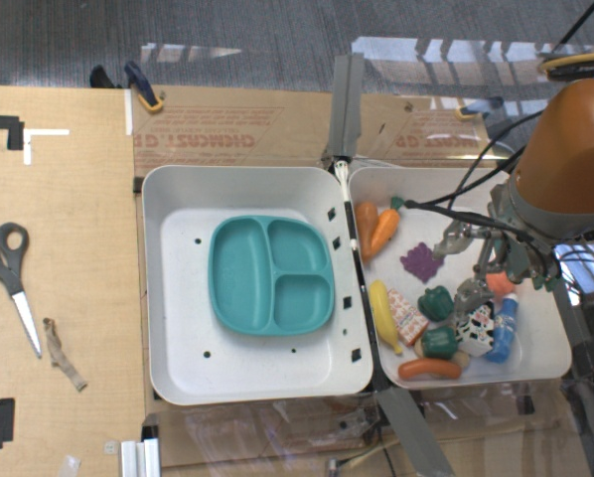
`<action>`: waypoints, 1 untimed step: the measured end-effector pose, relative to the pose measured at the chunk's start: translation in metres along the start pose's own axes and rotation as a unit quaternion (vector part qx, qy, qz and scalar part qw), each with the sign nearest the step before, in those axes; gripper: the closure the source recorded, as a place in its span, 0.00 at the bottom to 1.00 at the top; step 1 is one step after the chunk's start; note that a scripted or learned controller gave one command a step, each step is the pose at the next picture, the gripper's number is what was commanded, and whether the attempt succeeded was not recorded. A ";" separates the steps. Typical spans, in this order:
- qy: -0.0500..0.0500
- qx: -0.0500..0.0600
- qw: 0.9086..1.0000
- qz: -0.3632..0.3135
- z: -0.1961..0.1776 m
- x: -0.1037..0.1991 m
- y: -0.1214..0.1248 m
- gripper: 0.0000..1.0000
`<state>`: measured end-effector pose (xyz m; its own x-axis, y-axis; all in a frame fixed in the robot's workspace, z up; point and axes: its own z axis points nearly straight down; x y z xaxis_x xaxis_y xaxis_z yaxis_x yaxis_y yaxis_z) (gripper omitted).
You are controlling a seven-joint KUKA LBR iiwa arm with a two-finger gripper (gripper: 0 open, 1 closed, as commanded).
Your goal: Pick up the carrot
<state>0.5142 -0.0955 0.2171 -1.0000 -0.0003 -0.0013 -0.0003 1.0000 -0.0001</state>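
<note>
A worktop (69, 246) seen from above carries two shallow white bins side by side. The left bin (168, 296) holds one teal divided plate (272, 276) with three compartments. The right bin (535, 351) holds a scatter of toy food.

The carrot (382, 230), orange with a small green top, lies near the upper left corner of the right bin, leaning against an orange toy (366, 223) just beside the bin's left wall. Nothing is touching it, so the pickup appears not yet begun.

The grey arm with its orange band reaches in from the right, and its end effector (484, 266) hangs over the middle right of the same bin, well apart from the carrot. Whether it is spread or closed cannot be told from this view, and nothing can be seen gripped in it. Judging from this, the whole task remains: travel to the carrot, close on it, lift.

Counted in the right bin: one carrot, one purple piece (420, 261), one yellow banana (382, 312), one sausage (428, 369), two dark green pieces (437, 303), one blue bottle (503, 330), one black-and-white toy (475, 328). On the worktop at left lies one pair of scissors (11, 276).
</note>
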 end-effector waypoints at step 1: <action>-0.001 0.000 1.000 0.024 0.025 -0.080 0.045 0.00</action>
<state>0.5943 -0.0504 0.1923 -0.9989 0.0473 -0.0038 0.0473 0.9989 0.0003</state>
